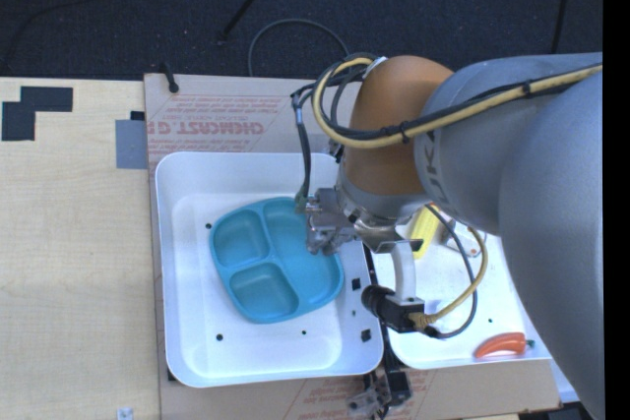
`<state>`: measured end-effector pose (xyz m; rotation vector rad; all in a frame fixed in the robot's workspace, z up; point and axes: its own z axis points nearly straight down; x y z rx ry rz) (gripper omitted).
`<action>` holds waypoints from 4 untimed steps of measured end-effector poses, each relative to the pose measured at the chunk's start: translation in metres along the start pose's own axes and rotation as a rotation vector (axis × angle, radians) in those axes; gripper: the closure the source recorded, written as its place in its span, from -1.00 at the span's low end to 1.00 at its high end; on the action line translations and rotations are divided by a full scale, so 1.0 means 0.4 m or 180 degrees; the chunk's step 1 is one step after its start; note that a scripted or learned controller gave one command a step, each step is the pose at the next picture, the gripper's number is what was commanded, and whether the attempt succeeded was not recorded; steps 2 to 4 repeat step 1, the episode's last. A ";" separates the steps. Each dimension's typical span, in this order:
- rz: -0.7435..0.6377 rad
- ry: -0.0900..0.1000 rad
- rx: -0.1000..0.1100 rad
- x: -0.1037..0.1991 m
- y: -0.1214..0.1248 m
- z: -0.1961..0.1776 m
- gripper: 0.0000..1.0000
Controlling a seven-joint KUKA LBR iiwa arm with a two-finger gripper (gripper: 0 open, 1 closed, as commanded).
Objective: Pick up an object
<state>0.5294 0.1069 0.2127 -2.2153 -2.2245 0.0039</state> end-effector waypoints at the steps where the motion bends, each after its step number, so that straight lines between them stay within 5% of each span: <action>1: 0.0007 -0.0002 0.0003 -0.005 -0.001 0.000 -1.00; 4: 0.0007 -0.0002 0.0003 -0.005 -0.001 0.000 -1.00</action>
